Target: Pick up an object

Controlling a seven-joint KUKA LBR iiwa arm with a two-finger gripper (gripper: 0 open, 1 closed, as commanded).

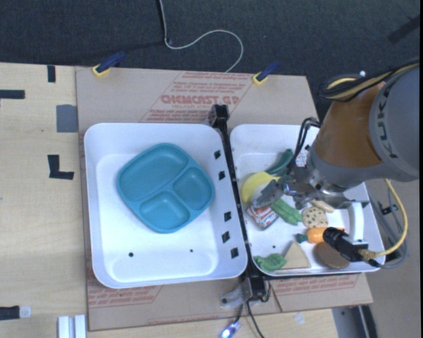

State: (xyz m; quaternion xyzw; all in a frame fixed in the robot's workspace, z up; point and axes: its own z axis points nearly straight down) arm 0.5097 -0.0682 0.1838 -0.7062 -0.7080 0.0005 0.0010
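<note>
1. Target is open, any object counts; the likeliest is the yellow lemon-like toy [258,185] in the right bin [257,138], lying just beside the centre divider [229,182]
2. Tool [273,193] sits low over the pile, touching or nearly touching the yellow toy's lower right side; can't tell if its tips are spread or closed, nothing visibly held
3. Handling guess: the yellow toy looks like light hollow plastic, stiff, smooth and rounded, so it may squirt out of a pinch; take it across its widest middle, not the tapered end
4. Around the yellow toy: red-and-white packet [264,217] just below it, green leafy pieces [287,213] to its lower right, round cookie [312,217] further right, orange carrot-like piece [314,236] and brown disc [330,257] well to the lower right, green scrap [271,263] far below
5. Edges: the divider is just left of the yellow toy, little room for a finger on that side; the clutter crowds its lower right
6. Open room: bare bin floor above the yellow toy; left bin [102,189] across the divider holds a blue divided plate [166,186]
7. Straight up looks like the cleanest way out, away from the divider
</note>
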